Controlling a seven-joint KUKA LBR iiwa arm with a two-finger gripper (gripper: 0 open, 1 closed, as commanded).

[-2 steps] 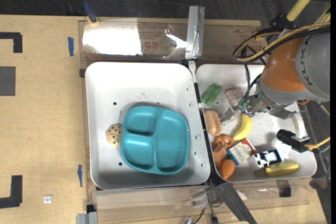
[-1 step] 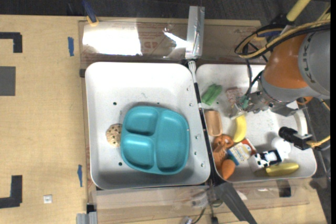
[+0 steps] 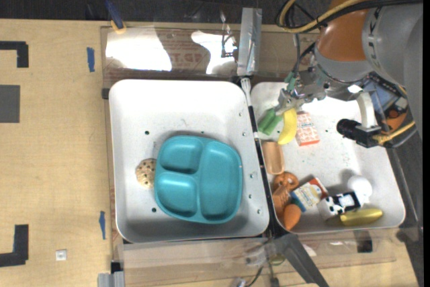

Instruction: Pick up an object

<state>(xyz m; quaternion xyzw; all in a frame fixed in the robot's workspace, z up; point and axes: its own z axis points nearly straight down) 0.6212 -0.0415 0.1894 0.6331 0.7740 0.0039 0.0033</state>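
My gripper [image 3: 293,96] hangs low over the far left part of the right bin [image 3: 376,165]. It sits just above a green object [image 3: 270,120] and a yellow banana-shaped piece [image 3: 287,128], which lie side by side against the bin's left wall. The gripper's tip seems to meet the top ends of these two, though contact is unclear. A red and white packet [image 3: 307,130] lies just right of the yellow piece.
The right bin also holds a tan sausage-like piece [image 3: 273,156], an orange toy [image 3: 286,193], a small carton [image 3: 310,194], a black and white toy [image 3: 342,202], a white ball [image 3: 361,185] and a yellow piece [image 3: 361,216]. The left bin [image 3: 134,111] holds a teal divided plate [image 3: 199,178] and a cookie [image 3: 144,173].
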